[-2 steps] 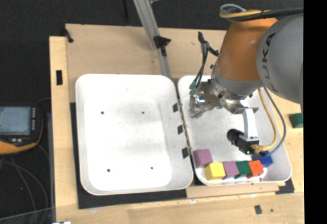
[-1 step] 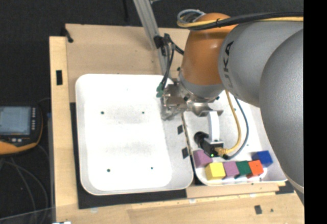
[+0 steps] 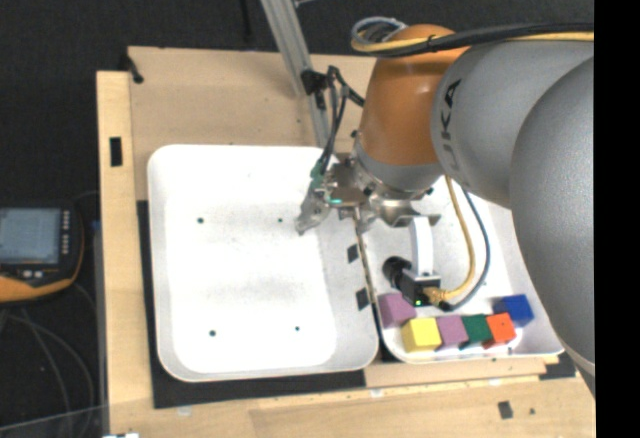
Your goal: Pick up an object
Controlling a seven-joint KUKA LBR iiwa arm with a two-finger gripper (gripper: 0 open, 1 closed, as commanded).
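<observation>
Jaws: cannot tell | gripper (image 3: 318, 208) over the left bin's (image 3: 180, 226) right edge | blocks (image 3: 455, 328) in right bin (image 3: 520, 351)

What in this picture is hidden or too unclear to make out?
- Gripper: small and dark below the wrist in the camera view; whether it is open or shut cannot be made out.
- Right bin: the big grey arm covers most of it.
- Blocks: a row shows along the right bin's near wall; any others under the arm are hidden.
- Small screen: cut off by the left edge, too blurred to read.
</observation>
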